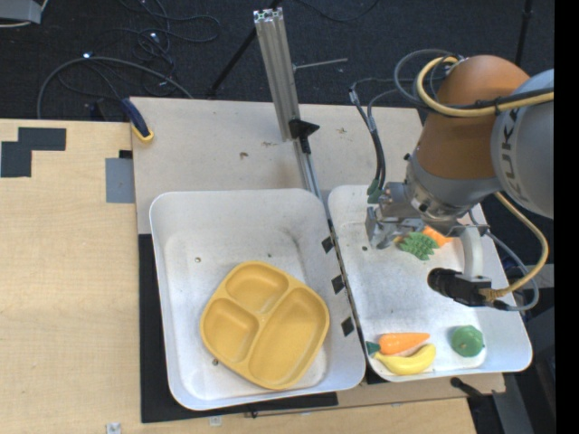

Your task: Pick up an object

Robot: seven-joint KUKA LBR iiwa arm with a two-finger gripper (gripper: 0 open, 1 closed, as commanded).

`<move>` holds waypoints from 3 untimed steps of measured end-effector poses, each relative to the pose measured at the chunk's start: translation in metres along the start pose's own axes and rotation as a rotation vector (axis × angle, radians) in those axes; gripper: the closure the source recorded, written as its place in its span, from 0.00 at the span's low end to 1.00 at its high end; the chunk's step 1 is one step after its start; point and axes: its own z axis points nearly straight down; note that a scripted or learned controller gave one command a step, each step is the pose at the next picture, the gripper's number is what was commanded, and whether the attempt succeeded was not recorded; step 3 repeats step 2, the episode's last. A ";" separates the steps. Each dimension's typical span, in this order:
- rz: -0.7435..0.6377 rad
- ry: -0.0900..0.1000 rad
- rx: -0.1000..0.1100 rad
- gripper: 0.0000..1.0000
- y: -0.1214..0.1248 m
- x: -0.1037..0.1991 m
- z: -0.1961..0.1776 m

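Poised with the gripper (387, 231) just beside the green leafy toy (418, 245). Seemingly not yet lifted; impossible to tell whether open or clamped.

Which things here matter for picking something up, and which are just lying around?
For the job: gripper; leafy green toy beside it; toy carrot; toy banana; round green toy; yellow divided plate.
Lying about: aluminium post; floor cables; yellow-tipped tool.
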 end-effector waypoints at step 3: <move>0.001 -0.001 -0.001 1.00 -0.013 0.114 0.005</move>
